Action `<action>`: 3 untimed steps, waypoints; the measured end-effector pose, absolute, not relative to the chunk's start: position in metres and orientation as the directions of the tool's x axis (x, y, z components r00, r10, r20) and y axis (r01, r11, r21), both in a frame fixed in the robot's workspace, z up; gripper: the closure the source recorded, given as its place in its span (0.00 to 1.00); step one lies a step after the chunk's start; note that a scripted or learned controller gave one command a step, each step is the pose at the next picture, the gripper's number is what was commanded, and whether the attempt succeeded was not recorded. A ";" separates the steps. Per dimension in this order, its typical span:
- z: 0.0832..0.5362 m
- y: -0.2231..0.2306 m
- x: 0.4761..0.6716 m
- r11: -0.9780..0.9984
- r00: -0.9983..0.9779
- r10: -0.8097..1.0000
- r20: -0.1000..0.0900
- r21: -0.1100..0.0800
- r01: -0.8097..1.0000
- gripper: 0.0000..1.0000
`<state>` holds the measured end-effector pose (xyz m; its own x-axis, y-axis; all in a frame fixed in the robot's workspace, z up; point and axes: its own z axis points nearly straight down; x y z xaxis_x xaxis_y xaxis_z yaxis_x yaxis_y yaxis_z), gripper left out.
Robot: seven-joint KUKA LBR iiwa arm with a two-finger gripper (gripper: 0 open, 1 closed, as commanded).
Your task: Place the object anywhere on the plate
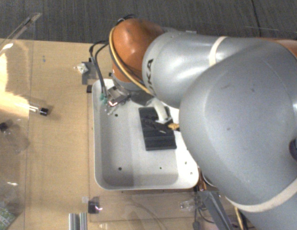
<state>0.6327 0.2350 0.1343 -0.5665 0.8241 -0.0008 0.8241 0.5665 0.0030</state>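
Note:
My gripper [110, 102] hangs below the orange wrist band at the far left corner of the white bin [139, 176], close to the bin's left wall. It is small and partly covered by the wrist, so its state is unclear. I cannot make out anything held in it. The big grey arm [225, 104] reaches in from the right and hides the bin's right side and far edge.
The wooden bench [57, 166] spreads to the left of the bin. A small clear tube with a black cap [42, 111] and a small dark piece [2, 126] lie on it at the left. A small black clip [94, 206] sits by the bin's near left corner.

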 end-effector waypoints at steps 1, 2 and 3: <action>0.160 0.220 0.663 0.747 -0.747 0.665 -0.004 0.006 0.665 1.00; 0.130 0.232 0.637 0.842 -0.842 0.540 -0.005 0.007 0.540 1.00; 0.224 0.223 0.576 0.948 -0.948 0.319 -0.008 0.008 0.319 1.00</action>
